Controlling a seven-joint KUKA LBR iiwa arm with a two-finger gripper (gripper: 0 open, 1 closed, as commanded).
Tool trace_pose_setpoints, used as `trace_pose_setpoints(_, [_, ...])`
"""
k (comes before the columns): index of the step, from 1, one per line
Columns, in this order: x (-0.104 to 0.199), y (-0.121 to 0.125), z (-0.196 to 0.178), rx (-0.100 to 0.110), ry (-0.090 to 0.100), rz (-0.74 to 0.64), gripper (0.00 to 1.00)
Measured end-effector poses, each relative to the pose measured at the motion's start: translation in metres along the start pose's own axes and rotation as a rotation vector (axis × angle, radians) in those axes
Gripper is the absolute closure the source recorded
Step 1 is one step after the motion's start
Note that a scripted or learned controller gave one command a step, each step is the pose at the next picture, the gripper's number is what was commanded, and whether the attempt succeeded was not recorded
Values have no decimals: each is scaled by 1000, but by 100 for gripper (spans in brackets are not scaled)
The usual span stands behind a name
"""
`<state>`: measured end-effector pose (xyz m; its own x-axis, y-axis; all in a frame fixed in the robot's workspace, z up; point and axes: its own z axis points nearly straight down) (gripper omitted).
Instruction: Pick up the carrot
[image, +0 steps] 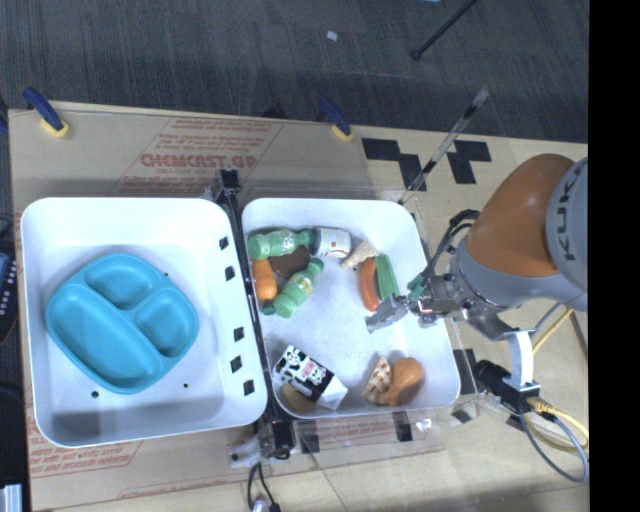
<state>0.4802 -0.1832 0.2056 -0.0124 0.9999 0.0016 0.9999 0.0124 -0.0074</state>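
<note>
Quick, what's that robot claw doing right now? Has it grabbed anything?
Gripper: over the right bin, just below the carrot. Nothing shows between its fingers; open or shut cannot be told.

Red "CHEMCAST GP" print on brown protective sheet under bins; smaller lines unreadable.
</note>
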Motion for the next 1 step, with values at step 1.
trace_pose_setpoints(1, [-2,60,114,-4,-2,22,0])
